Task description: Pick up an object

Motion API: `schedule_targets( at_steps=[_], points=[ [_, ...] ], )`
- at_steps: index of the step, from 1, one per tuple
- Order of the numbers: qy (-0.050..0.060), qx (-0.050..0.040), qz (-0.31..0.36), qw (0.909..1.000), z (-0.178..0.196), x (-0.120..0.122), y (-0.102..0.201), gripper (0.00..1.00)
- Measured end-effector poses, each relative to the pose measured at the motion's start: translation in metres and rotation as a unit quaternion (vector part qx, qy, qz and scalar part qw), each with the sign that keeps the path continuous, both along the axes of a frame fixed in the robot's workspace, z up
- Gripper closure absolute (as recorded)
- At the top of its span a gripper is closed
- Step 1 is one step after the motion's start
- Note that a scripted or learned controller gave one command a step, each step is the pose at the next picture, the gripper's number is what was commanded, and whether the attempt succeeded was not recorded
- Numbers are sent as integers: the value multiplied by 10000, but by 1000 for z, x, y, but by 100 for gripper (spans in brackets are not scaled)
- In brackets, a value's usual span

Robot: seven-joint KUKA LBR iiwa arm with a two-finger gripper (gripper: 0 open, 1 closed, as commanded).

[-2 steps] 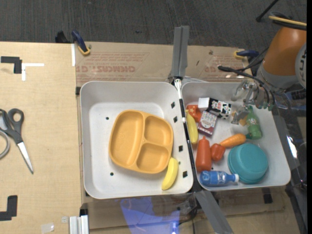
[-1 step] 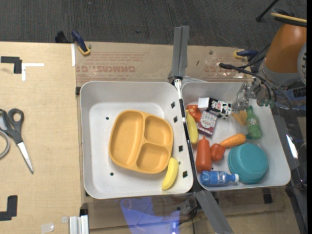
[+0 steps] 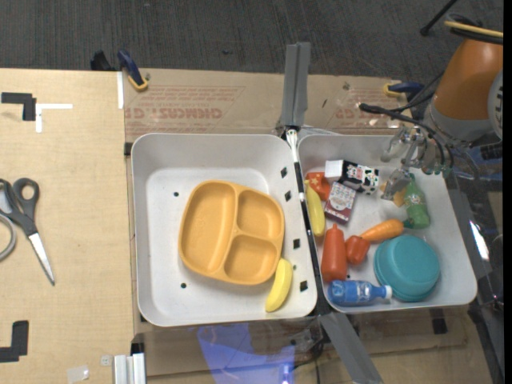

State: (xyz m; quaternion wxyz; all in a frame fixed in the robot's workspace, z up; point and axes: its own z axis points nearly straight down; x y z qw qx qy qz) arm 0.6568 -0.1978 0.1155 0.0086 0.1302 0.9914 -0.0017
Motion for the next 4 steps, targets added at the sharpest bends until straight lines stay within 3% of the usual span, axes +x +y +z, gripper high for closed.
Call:
schedule_targets(
  at_steps=[1,2,3,4],
  points=[
    [57,28,-537,9985,-22,-11,-18,0],
    [21,16,-519,9986,-10,-9,-17,100],
    [23,16,-520,9986,-10,-9,-17,0],
    [33,32,-1096,9940,-20,-54,-23,0]
  ],
)
